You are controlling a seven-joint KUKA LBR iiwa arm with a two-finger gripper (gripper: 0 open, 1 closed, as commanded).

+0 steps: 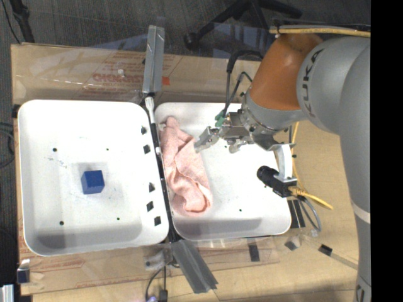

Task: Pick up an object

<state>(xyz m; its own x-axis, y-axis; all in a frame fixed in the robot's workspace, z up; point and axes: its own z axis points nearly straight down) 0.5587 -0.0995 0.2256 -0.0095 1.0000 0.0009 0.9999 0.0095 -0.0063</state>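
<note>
A pink cloth (184, 168) lies crumpled along the left side of the right bin (252, 216), against the divider. A small blue cube (93, 181) sits on the floor of the left bin (38, 137). My gripper (221, 143) hangs over the upper middle of the right bin, just right of the cloth's top end. It is open, with bare white bin floor showing between its fingers. The left fingertip (203, 141) is close to the cloth's upper edge; whether it touches the cloth I cannot tell.
A black cylinder (272, 177) on the arm sticks out over the right bin's right rim, with a yellow cable (312, 198) beside it. Black clips (151, 187) line the divider between the bins. A grey bar (152, 55) stands behind the bins.
</note>
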